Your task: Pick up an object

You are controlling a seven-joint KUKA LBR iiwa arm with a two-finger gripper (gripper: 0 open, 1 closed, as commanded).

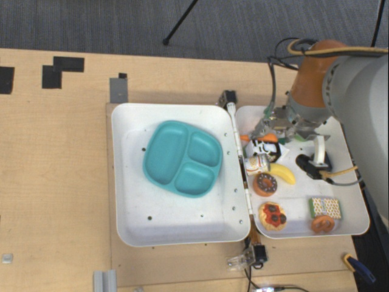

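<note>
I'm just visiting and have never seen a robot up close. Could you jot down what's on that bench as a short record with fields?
left bin: holds a teal divided plate
right bin: small toy foods, among them a banana and a round pizza
arm: grey with an orange band, reaching in over the right bin
end effector: low over the right bin's upper left corner, among the items

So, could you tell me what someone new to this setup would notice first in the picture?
Probably the teal plastic divided plate, lying alone in the left white bin. Next, the grey arm with its orange band reaching in from the right over the right white bin, its gripper low above the clutter near the yellow toy banana.
</note>
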